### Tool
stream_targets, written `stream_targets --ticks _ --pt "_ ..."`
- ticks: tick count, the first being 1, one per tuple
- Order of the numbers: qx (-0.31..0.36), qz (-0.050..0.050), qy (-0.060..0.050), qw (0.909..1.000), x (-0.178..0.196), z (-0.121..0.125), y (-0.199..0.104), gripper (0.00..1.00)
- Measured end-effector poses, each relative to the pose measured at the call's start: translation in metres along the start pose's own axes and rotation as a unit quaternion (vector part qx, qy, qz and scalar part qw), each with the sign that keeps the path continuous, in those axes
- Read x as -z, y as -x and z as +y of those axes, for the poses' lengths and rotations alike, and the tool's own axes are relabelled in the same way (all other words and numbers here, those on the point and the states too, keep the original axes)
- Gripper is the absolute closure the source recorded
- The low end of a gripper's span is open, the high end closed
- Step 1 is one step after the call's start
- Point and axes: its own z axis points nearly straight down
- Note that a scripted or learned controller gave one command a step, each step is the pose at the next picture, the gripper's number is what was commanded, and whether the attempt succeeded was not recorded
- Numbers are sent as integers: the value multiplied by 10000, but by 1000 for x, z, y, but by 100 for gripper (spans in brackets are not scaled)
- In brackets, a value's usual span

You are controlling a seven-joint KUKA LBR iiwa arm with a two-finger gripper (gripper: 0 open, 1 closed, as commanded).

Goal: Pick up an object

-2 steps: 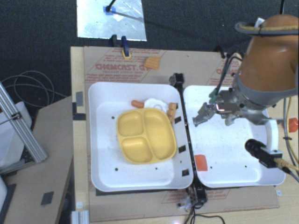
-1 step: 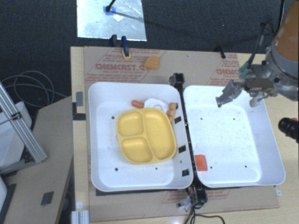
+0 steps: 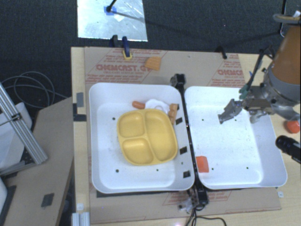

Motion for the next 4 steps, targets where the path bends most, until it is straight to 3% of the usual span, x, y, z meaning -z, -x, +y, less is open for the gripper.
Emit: stream_targets --ticks 1,2,3,4 --pt "58 11 15 10000 -32 0 -63 0" --pt "-21 -16 68 10000 55 5 51 0" --pt "53 14 -17 10000 -48 0 -13 0" --pt "58 12 62 10000 37 1 -63 0"
